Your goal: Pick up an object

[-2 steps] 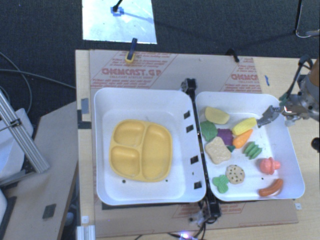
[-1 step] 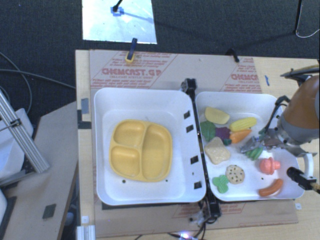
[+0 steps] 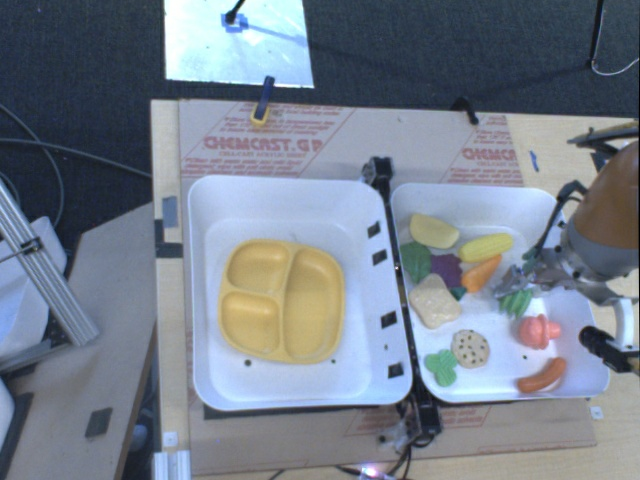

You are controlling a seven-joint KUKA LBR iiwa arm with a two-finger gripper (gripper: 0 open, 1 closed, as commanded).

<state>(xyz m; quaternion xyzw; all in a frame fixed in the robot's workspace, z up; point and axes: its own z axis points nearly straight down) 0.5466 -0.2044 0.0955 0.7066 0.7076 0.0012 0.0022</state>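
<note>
I am the gripper (image 3: 519, 286), hanging low inside the right bin (image 3: 545, 204), up and to the right of the cookie (image 3: 469, 348). Whether my grip is released or clenched, I cannot tell; the view is too blurred there. A small green piece (image 3: 517, 304) lies directly under me, and I cannot tell whether I touch it.

There are two white bins. The left bin (image 3: 205, 268), well to the left of the cookie, holds one thing: a yellow plate (image 3: 283, 300) with three compartments.

In the right bin I count eleven toy foods:
- One cookie.
- One beige slice (image 3: 433, 301), just up-left of the cookie.
- One small green leafy piece (image 3: 440, 366), just beside the cookie, down-left.
- One orange sausage (image 3: 542, 375), to the cookie's right and slightly lower.
- One pink-red piece (image 3: 537, 331), to the cookie's right, just below me.
- One carrot (image 3: 482, 271), straight up from the cookie.
- One purple piece (image 3: 450, 268), touching the carrot's left.
- One larger green piece (image 3: 415, 261), further left again.
- One corn cob (image 3: 485, 246), above the carrot.
- One pale yellow piece (image 3: 434, 231), farthest up-left from the cookie.
- The green piece beneath me.
</note>
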